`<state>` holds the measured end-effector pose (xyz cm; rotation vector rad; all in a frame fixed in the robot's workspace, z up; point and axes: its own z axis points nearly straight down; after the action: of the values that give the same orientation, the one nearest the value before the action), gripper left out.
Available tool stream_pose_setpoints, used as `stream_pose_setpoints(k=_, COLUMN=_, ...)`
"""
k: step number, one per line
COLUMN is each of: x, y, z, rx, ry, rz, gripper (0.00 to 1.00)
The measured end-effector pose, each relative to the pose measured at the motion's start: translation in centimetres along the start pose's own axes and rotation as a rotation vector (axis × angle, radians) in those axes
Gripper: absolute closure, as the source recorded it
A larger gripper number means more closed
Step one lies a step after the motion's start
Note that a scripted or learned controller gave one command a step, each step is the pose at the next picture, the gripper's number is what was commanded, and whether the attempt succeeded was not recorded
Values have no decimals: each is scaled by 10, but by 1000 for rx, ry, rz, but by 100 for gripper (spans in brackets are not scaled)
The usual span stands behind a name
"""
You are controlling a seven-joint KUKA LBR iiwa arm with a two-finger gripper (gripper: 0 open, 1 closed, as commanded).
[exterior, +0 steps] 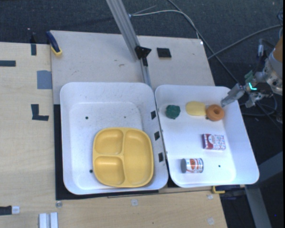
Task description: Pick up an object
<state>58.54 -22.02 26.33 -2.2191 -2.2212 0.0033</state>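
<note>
Right, nearest the camera I had one can (193, 165) lying on its side, long axis running left-right, low in the right bin (237, 172). Just beyond it lay one small red-and-white packet (213, 141). Over in the left bin (76, 127) sat one yellow divided plate (123, 156), and that bin held no other thing. Further up the right bin came a row of three: one green lump (173, 111), one pale yellow piece (195, 109), one orange ring-shaped thing (214, 112), the last two nearly touching. Two bins, six things in all. The gripper (229, 99) stood at the far right rim, just up and right of the orange ring, so that was the closest pick, lying down-left of the tip. From here I couldn't tell how the gripper was set; I saw nothing in it.
</note>
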Motion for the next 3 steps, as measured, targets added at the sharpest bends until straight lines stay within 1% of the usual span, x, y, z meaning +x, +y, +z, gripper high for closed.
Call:
stream_pose_setpoints(k=1, x=0, y=0, z=-1, rx=-2, ry=0, rz=0, gripper=0)
stream_pose_setpoints(k=2, x=5, y=-5, z=45, rx=2, ry=0, rz=0, gripper=0)
stream_pose_setpoints(k=3, x=11, y=-2, z=108, rx=5, ry=1, rz=-1, gripper=0)
